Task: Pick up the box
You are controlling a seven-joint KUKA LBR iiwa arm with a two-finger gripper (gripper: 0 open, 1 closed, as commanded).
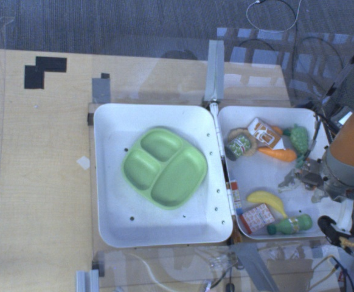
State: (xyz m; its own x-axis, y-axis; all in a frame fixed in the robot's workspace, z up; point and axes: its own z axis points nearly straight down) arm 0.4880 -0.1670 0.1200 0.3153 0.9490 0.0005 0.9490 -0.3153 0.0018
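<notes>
in the right bin [245, 119], the box [266, 134] lies at the far wall beside the carrot [277, 154]. the gripper [294, 180] hangs mid-bin, fingers apart, holding nothing. it should approach squarely, clear of the carrot.

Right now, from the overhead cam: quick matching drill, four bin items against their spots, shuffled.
Items:
1. green divided plate
2. banana
3. carrot
4. green bottle

Places:
A. right bin, near edge, lying on its side
B. left bin, about the middle
C. right bin, far half, beside the round can
D. right bin, just behind the red-patterned box

Pairs: 1-B, 2-D, 3-C, 4-A
</notes>
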